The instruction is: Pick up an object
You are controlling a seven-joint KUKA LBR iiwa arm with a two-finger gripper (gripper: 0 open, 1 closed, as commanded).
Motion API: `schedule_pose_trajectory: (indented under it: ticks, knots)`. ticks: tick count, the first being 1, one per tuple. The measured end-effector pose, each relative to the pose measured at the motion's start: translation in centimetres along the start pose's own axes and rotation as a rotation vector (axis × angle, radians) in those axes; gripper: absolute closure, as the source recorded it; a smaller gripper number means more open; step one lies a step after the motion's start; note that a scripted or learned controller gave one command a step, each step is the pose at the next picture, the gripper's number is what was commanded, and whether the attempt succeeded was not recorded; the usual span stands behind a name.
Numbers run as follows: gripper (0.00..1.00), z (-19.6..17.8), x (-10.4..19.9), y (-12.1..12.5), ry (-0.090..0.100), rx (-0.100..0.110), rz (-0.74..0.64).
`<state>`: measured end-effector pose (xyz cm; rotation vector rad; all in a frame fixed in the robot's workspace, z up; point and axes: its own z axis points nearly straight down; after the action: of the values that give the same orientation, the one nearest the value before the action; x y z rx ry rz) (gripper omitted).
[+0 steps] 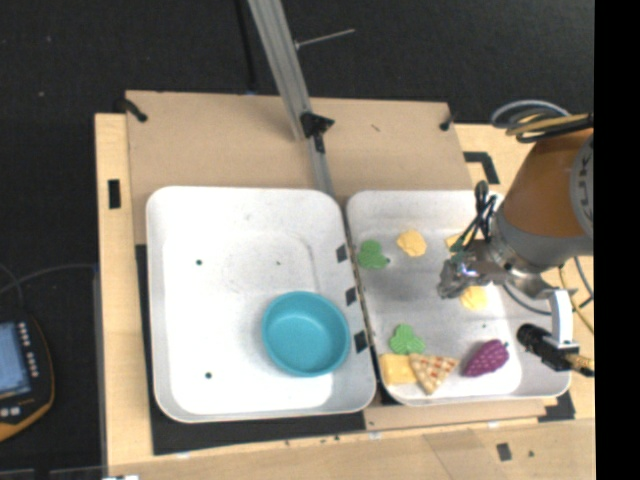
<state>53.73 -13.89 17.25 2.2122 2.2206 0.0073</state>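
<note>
Here, from the purple grapes (485, 357) at the near edge of the right bin (400, 206) to the yellow piece (474, 296) just under the gripper (457, 278), perhaps untouched, a grab could slip off sideways.

Left bin (200, 228) and right bin (400, 213), white, shallow, side by side, edges touching. Tan board (230, 138) beneath both. Grey pole (280, 48) slanting above the board's far side. Screen unit (15, 363), at the left edge.
</note>
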Motion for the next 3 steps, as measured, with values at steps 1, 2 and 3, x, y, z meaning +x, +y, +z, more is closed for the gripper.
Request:
schedule_pose_trajectory:
  ticks: [1,2,3]
  knots:
    - [1.00,-5.7,0.3,-0.6,0.000,0.000,0.000]
    - [1.00,-6.9,0.2,-0.4,0.001,0.004,-0.001]
    - [1.00,-5.9,5.0,2.2,0.002,0.007,-0.003]
